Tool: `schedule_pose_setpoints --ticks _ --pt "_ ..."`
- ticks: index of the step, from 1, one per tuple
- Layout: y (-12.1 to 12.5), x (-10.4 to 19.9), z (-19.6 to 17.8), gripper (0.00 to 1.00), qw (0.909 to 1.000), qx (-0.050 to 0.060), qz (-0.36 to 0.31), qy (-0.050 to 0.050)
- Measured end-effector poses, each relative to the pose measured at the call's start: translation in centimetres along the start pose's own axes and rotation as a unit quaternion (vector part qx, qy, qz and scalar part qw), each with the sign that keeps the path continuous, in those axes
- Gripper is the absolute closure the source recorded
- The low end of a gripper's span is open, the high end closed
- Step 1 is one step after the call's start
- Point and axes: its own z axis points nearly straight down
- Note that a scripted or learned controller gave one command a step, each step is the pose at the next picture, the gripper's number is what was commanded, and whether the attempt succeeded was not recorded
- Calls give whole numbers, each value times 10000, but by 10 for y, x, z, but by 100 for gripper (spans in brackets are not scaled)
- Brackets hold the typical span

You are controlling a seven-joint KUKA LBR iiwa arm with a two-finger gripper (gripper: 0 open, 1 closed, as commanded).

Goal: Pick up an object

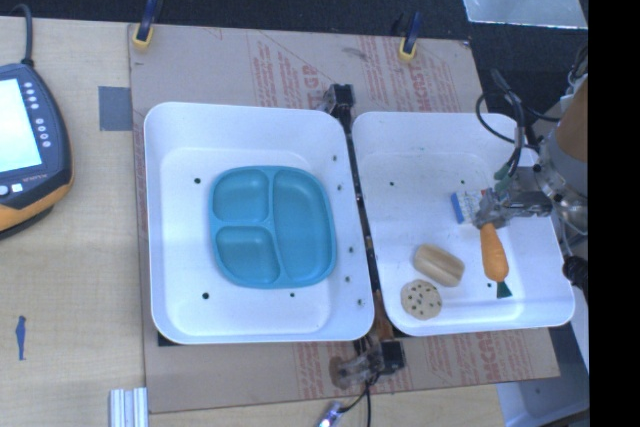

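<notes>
Near edge of the worktop (90,315): a cable connector sits below the seam between the two bins.

Right bin (400,140), near part: a cookie (421,299) lies flat, a bread roll (439,264) just beyond it, close but seemingly apart. To their right a carrot (494,253) lies lengthwise, green tip toward the near wall. All three are loose, candidate items for picking.

Gripper (492,207): it stands directly over the carrot's far end, reaching in from the right, with a small blue piece just left of it. Whether it is apart or together cannot be told; nothing confirms a hold. Judged from position, the carrot is the target.

Left bin (170,145): a blue divided tray (273,225) rests centrally, its compartments bare.

Far side: two clamps pin the cardboard underlay to the worktop, presumably to stop the bins shifting. A pendant (25,145) lies at far left.
</notes>
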Motion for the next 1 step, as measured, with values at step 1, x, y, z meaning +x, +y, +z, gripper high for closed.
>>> schedule_pose_setpoints --ticks 1 --pt "25 72 -4 100 10000 5 -8 -6"
